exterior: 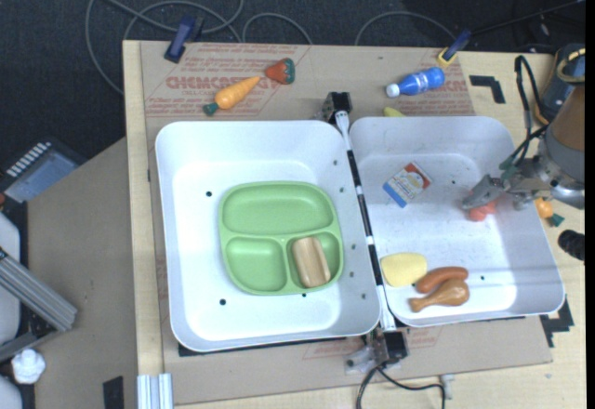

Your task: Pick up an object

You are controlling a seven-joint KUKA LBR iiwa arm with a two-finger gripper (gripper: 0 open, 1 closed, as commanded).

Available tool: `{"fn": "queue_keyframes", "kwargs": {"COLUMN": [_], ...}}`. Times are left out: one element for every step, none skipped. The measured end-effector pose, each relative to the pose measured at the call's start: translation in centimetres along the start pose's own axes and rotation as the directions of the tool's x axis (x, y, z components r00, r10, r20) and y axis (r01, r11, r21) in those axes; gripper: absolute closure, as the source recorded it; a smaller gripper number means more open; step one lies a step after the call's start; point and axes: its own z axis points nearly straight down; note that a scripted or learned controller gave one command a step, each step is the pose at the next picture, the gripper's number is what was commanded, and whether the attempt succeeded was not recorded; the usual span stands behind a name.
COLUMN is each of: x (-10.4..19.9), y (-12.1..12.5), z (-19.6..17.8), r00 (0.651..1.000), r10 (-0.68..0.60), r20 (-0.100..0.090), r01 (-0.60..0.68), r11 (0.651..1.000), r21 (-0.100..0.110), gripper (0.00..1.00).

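Observation:
My gripper (490,194) is low over the right side of the right bin (521,300), on the arm coming in from the right. A small red object (478,210) lies right at its tip, touching or just below it; whether it is held is unclear. Further left in this bin lies a small white, red and blue carton (406,184). Near the front wall are a yellow piece (403,268) and a brown drumstick with a sausage (441,288). The left bin (186,212) holds a green divided plate (270,212) with a bread roll (311,261) in its front right compartment.
On the bench behind the bins lie a toy carrot (246,87), a blue bottle (417,82) and two clips (181,39). A black divider clamp (338,106) sits between the bins. A small orange item (545,206) sits by the wrist.

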Motion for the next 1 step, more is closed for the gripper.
{"fn": "queue_keyframes", "kwargs": {"x": [0.55], "y": [1.24], "z": [4.4], "r00": [1.0], "r10": [-0.004], "r20": [-0.013], "r01": [0.004], "r11": [1.0], "r21": [0.007], "gripper": [0.0]}}
